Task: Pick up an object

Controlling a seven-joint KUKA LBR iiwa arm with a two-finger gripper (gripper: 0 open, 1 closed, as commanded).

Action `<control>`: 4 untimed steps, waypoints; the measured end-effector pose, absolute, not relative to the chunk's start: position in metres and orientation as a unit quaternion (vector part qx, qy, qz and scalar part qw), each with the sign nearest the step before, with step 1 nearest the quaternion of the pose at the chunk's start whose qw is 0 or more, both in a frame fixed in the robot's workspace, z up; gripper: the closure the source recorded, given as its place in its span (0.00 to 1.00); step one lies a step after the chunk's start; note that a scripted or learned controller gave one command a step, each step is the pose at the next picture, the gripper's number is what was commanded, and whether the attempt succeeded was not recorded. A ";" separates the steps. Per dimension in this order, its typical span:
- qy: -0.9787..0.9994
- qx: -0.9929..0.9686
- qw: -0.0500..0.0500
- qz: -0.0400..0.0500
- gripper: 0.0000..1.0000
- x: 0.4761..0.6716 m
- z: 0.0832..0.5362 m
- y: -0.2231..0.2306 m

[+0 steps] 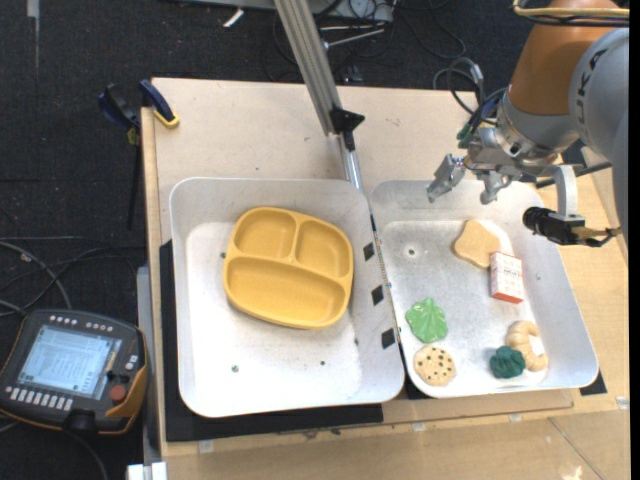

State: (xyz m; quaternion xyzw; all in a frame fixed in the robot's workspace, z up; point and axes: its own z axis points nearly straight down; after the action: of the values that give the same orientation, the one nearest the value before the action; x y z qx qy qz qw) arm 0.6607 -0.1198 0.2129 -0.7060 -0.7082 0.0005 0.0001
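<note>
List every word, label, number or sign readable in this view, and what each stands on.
"KU": grey letters on the arm's housing, cut off at the frame edge.
Small red and white box: print too small to read.
Teach pendant: screen and key labels too blurred to read.

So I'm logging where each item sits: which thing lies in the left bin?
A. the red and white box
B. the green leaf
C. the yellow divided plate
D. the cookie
C: the yellow divided plate lies alone in the left bin, while the smaller items lie in the right bin.
</note>
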 end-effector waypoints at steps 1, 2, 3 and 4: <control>-0.708 -0.706 0.000 0.001 0.00 0.661 0.213 -0.120; -0.708 -0.706 0.002 0.002 0.00 0.667 0.153 -0.123; -0.708 -0.706 0.002 0.002 0.00 0.666 0.099 -0.122; -0.708 -0.706 -0.001 0.000 1.00 0.668 0.114 -0.122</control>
State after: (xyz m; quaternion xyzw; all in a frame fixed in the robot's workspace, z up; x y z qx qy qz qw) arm 0.6683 -0.1221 0.1139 -0.7060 -0.7082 -0.0004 -0.0013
